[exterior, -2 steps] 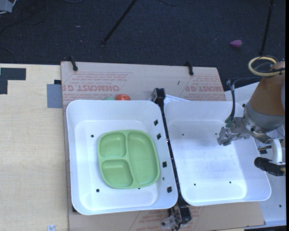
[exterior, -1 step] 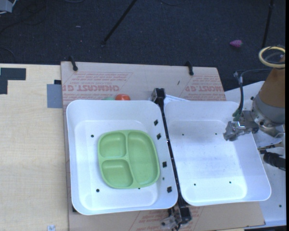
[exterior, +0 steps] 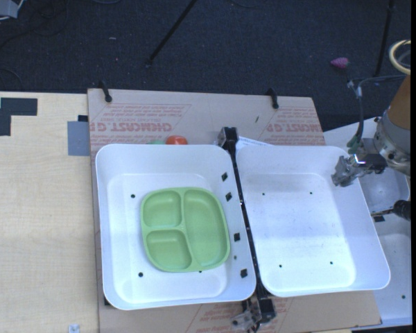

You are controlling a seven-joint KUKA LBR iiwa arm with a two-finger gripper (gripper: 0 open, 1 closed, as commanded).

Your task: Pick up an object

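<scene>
While the gripper (exterior: pixel 347 168) is hovering at the right bin's (exterior: pixel 374 255) far edge, grip unreadable, we are logging one green divided tray (exterior: pixel 185 229), lying flat in the left bin (exterior: pixel 114 255): seemingly light, rigid, slick plastic; we are favouring its raised rim.

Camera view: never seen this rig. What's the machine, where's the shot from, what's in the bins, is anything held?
The shot comes from one fixed camera above the bench, looking down at a slant. The machine is a robot arm reaching in from the right; its gripper sits over the right edge of the right bin. Nothing shows between its fingers, so it holds nothing I can see. Two shallow white bins lie side by side on a cardboard sheet. The left bin contains a green divided plate with three compartments. A small orange object sits just behind the left bin.
</scene>
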